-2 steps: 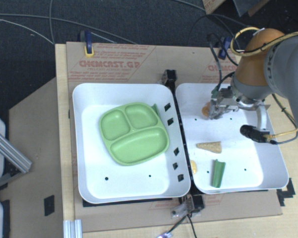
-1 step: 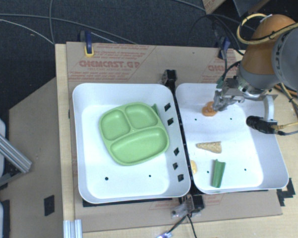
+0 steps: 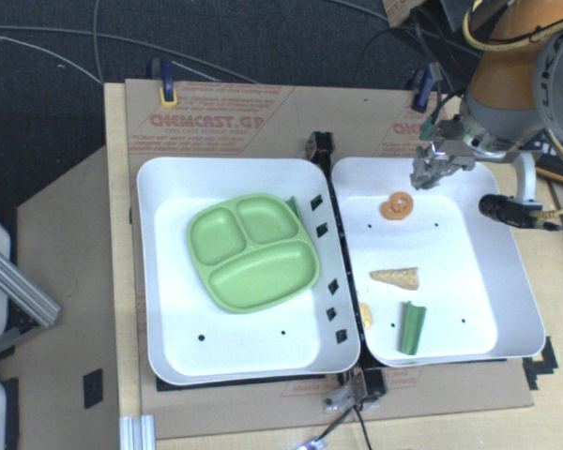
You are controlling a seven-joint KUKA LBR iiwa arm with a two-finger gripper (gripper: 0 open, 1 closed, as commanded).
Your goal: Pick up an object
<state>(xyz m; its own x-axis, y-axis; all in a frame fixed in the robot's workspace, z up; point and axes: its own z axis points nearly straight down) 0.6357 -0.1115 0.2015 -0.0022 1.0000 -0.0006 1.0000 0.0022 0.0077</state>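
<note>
While I hung over the far edge of the right bin (image 3: 507, 279), my gripper (image 3: 430, 174) sat above its white floor, just up and to the right of a small orange ring-shaped piece (image 3: 397, 206). Nothing lay between my fingers; whether they were spread or pressed together I could not tell from this angle. The orange piece was round, doughnut-like, lying flat near the bin's far side. Nearer the middle lay a tan wedge (image 3: 395, 277), pale and triangular. Toward the near edge a green stick (image 3: 411, 328) lay, long and dark-sided. A small yellow bit (image 3: 365, 317) rested against the divider. The left bin (image 3: 169, 326) held a green divided plate (image 3: 252, 252).
</note>
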